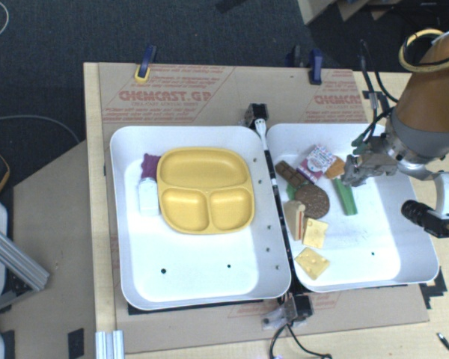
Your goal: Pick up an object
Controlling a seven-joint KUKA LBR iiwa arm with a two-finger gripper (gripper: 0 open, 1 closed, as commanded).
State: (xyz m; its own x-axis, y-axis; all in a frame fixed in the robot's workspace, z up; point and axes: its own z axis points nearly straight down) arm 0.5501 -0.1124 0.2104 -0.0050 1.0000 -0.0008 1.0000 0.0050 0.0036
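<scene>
The right bin [389,264] holds a green stick [347,198], a round brown cookie [312,200], a dark brown piece [287,173], a pink-and-white packet [318,159], a small orange piece [335,169], a sandwich wedge [298,217] and two yellow cheese pieces [315,232] [312,262]. My gripper [357,169] hangs low over the bin's upper middle, just above the green stick's top end and right of the orange piece. Nothing shows between its fingers.
The left bin [194,279] holds a yellow three-compartment plate [206,189], with a purple item [150,166] and a white bottle [147,196] at its left. The arm [426,111] comes in from the right over the right bin's far edge. Clamps sit along the board's back edge.
</scene>
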